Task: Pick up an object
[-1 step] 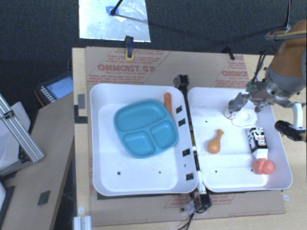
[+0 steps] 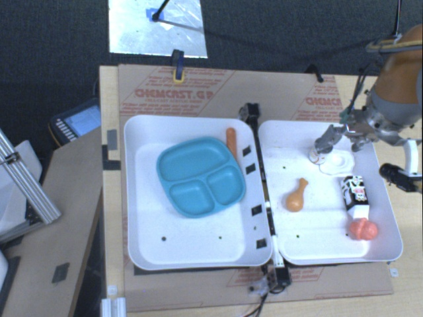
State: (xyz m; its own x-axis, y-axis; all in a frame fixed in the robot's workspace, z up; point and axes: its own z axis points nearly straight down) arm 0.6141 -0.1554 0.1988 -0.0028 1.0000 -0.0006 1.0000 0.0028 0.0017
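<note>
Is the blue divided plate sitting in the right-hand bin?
No, the blue divided plate lies in the left bin, while the right bin holds the smaller items.

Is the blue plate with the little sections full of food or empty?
Empty. The blue plate lies flat in the left bin, and all three sections show bare blue. The orange stick sits beside its edge, not inside.

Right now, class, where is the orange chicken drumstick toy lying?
The drumstick lies in the right bin, towards its left-centre, left of the small milk carton and below the gripper.
</note>
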